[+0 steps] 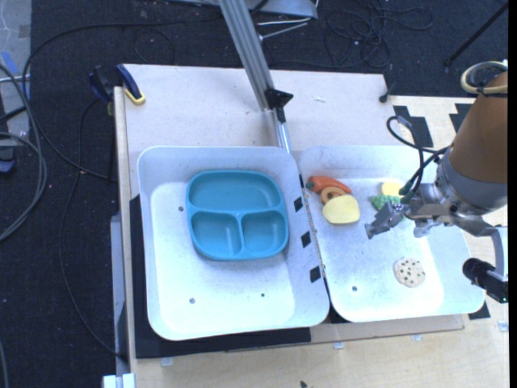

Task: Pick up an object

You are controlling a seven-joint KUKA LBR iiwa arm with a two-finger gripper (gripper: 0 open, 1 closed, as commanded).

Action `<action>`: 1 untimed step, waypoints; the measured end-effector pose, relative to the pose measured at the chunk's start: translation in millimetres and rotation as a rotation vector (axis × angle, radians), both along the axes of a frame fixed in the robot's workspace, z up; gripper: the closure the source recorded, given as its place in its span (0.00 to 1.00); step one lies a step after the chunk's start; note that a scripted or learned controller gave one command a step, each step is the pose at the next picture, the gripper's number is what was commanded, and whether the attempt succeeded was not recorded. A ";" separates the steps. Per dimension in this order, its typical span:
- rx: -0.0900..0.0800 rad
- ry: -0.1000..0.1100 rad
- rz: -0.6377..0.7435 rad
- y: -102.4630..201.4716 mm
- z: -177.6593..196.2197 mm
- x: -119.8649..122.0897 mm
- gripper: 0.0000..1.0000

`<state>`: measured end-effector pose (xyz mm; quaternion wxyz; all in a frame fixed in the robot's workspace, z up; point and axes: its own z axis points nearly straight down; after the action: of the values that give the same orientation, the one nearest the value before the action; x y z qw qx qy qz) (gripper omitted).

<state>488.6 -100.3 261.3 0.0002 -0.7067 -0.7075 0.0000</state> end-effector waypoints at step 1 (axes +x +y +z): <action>0.000 0.004 -0.003 -6.3 -54.1 -8.0 0.00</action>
<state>480.5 -106.6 207.2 0.0018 -0.7079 -0.7063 0.0013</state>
